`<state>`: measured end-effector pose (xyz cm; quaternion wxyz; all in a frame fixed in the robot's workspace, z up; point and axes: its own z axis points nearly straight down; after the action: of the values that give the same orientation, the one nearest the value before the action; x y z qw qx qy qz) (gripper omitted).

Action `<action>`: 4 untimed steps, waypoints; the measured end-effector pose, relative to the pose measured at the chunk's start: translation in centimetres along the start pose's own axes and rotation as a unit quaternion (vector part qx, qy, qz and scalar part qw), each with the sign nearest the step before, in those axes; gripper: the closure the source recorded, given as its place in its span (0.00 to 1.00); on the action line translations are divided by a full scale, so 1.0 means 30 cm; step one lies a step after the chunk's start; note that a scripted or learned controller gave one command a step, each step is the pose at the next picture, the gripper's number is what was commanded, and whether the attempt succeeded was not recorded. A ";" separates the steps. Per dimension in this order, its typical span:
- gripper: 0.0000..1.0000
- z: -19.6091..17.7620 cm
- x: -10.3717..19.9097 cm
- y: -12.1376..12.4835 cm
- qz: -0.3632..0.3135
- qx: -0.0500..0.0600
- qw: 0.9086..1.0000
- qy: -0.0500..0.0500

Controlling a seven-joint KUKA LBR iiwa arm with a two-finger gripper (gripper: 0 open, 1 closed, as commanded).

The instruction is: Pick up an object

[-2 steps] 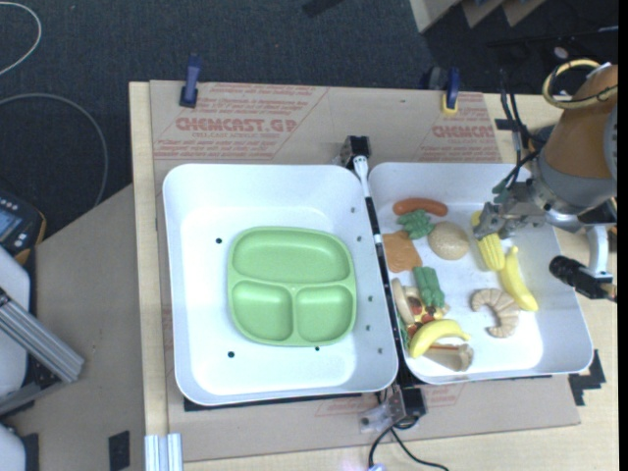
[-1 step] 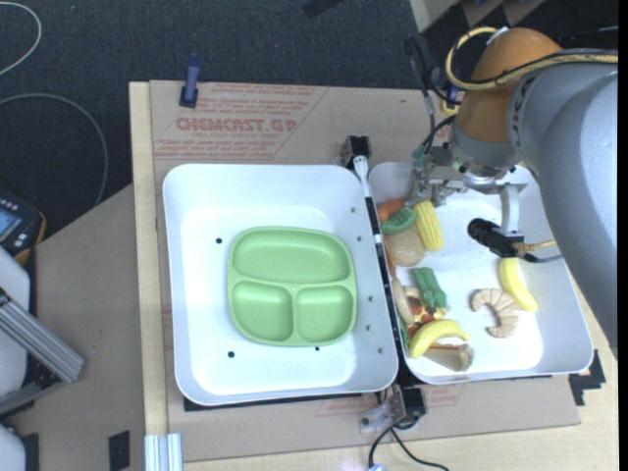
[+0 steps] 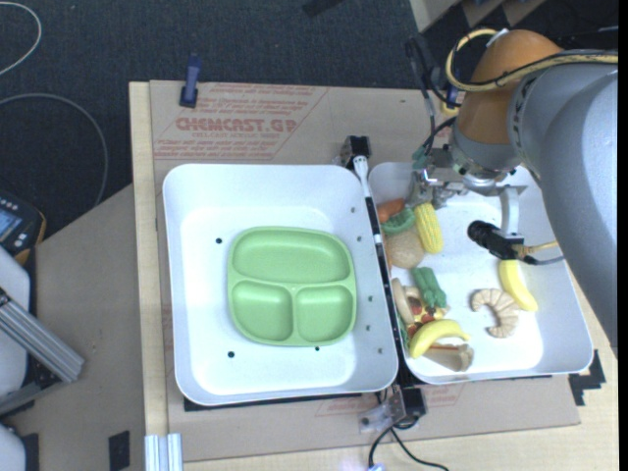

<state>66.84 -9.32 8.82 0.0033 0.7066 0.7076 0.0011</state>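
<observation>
At frame left the green plate (image 3: 291,285) sits in the left bin (image 3: 196,361); right of centre, toy food crowds the right bin's (image 3: 559,346) left wall. The gripper (image 3: 432,192) hangs over the corn (image 3: 428,228); whether its claw is apart or together I cannot tell. A clean pick likely means dropping straight down astride the corn, clear of the wall.

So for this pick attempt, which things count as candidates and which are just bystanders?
In play:
tool
corn cob
bananas
croissant
right bin

Bystanders:
green divided plate
left bin
blue clip
cardboard sheet
</observation>
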 end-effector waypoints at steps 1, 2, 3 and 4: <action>1.00 -0.350 0.184 0.007 -0.003 -0.004 1.000 0.002; 1.00 -0.324 0.286 -0.023 -0.001 0.004 1.000 0.002; 1.00 -0.430 0.194 -0.338 0.003 0.006 1.000 0.002; 1.00 -0.435 0.432 -0.443 -0.003 0.005 1.000 0.004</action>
<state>53.44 3.66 21.73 -0.0031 0.7046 0.7096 -0.0003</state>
